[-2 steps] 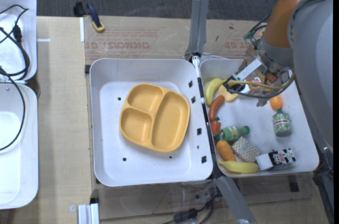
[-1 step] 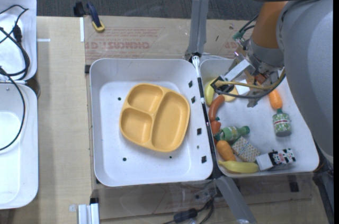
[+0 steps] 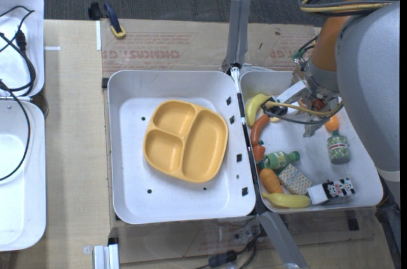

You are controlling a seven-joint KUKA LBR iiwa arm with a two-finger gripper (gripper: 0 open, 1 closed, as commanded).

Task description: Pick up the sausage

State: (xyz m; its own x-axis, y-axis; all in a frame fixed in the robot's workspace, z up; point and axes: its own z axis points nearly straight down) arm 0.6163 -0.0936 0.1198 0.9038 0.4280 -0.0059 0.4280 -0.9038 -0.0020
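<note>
Sausage (image 3: 257,128) lies along right bin (image 3: 364,153) left wall beside banana (image 3: 255,106); likely light, smooth, slippery plastic, best pinched mid-length across its width; gripper (image 3: 313,110) state cannot be told.

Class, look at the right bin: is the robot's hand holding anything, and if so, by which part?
It cannot be told. The hand sits low in the right bin, near the sausage and a banana, but nothing is seen gripped.

A yellow divided plate (image 3: 186,141) sits in the left white bin (image 3: 121,153). The right bin (image 3: 369,163) holds a red-orange sausage (image 3: 257,128), yellow bananas (image 3: 255,106), a green bottle (image 3: 278,160) and a black-and-white block (image 3: 332,190).
</note>
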